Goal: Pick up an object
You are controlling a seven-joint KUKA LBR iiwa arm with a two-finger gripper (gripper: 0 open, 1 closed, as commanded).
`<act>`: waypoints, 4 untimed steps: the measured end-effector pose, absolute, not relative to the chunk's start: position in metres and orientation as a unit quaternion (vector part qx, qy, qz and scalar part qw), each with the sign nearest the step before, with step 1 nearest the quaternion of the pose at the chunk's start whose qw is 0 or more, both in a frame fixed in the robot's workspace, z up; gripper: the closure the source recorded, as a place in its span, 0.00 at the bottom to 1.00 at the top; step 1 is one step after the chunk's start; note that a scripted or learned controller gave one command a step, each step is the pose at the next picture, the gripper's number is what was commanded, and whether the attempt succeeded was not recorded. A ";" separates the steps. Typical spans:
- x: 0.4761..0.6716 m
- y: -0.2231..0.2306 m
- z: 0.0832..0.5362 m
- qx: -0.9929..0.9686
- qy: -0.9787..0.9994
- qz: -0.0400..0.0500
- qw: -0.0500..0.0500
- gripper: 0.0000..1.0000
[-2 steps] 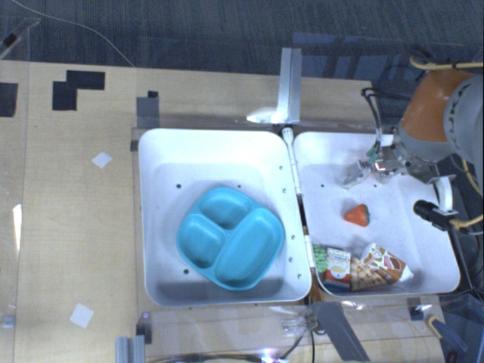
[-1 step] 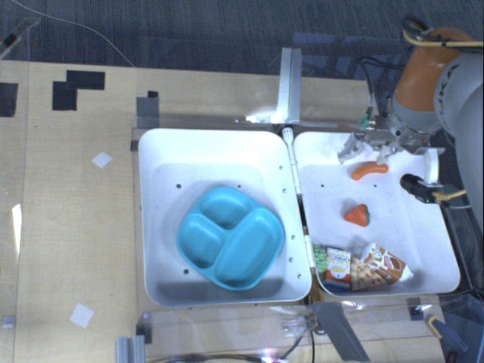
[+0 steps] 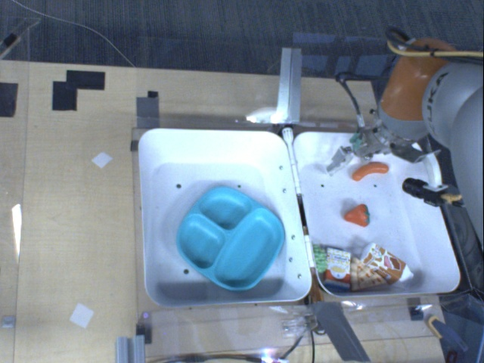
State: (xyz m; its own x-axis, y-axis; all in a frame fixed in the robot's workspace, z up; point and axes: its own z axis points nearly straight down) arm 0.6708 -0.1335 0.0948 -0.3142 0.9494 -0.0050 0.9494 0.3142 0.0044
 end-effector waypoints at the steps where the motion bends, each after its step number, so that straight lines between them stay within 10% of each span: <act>1: 0.623 -0.166 0.103 0.518 0.856 0.001 0.004 0.00; 3: 0.552 -0.124 0.089 0.674 0.739 0.004 0.005 0.00; 4: 0.554 -0.125 0.101 0.673 0.739 0.005 0.008 1.00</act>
State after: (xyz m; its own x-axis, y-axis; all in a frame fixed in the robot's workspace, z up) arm 0.5541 -0.1251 0.1011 -0.0933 0.9956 -0.0046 0.9955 0.0934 0.0182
